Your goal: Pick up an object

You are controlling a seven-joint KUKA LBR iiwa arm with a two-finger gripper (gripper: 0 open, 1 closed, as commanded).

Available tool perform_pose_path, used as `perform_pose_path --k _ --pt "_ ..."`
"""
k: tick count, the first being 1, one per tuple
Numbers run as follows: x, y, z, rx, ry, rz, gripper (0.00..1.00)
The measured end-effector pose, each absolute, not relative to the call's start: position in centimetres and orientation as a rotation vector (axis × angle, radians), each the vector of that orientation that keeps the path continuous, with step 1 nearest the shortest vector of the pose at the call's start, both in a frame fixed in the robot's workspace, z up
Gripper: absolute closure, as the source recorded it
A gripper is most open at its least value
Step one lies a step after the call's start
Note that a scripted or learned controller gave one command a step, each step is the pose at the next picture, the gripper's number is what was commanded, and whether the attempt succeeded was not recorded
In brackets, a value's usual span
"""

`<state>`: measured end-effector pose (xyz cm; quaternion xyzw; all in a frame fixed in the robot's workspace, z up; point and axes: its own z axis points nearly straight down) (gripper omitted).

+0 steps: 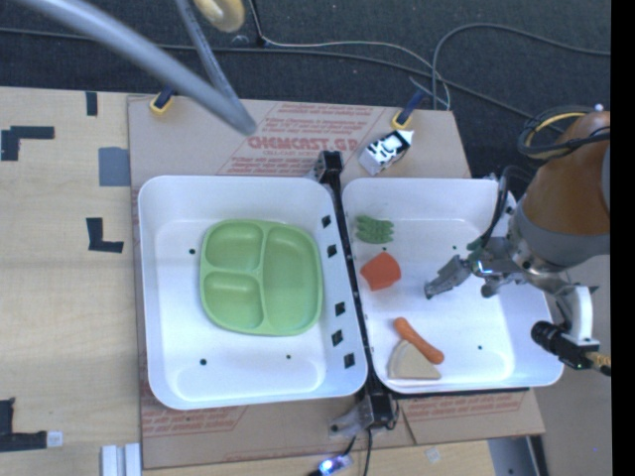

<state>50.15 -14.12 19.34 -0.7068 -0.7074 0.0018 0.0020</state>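
The right bin (496, 191) holds several small objects. A green leafy piece (374, 229) lies near its far left corner, and an orange-red block (381, 271) sits just in front of it. An orange carrot (418, 339) lies nearer the front, touching a beige wedge (411, 364) at the front rim. My gripper (440, 284) hangs low over the middle of this bin, to the right of the orange-red block and above the carrot. It points left and is apart from every object.
The left bin (159, 266) holds a green divided plate (262, 276). A black divider (342, 266) runs between the bins. The grey arm with its orange band (566, 196) fills the bin's right side. Cables cross the dark floor behind the bench.
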Motion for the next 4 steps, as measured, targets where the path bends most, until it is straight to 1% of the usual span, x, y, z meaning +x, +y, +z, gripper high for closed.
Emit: perform_pose_path --k 1,2,3,4 --pt "49.2 -14.7 13.8 -2.217 -2.217 0.007 0.0" --pt "49.2 -14.6 8.5 -2.221 -2.224 0.002 0.0" --pt "49.2 -14.6 9.8 -2.221 -2.224 0.0 1.0" --pt "49.8 -13.7 15.1 -2.22 -2.226 -0.003 1.0"
